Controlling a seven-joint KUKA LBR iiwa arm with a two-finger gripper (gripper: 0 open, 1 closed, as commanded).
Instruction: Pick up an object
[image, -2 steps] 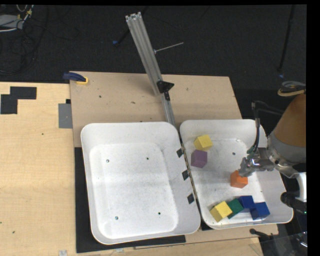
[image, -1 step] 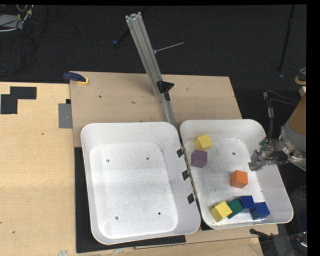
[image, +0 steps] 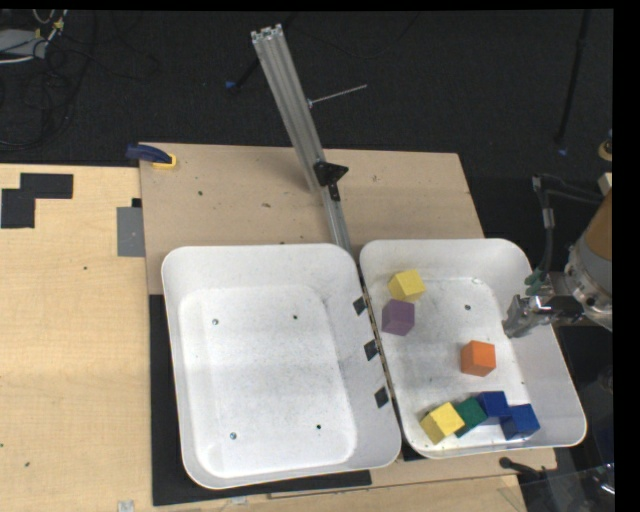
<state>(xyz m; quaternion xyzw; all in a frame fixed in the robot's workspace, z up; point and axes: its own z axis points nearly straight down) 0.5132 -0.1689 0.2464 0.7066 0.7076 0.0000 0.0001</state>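
The right bin holds several blocks. A yellow block and a purple block lie near its left wall. An orange block sits in the middle right. At the front lie a yellow block, a green block and two blue blocks packed together. My gripper hangs at the bin's right rim, up and to the right of the orange block, apart from it. Nothing shows between its tips.
The left bin stands beside the right one, joined by black clips. A slanted aluminium rail rises behind the bins. A blue and yellow clamp sits at the board's far left corner.
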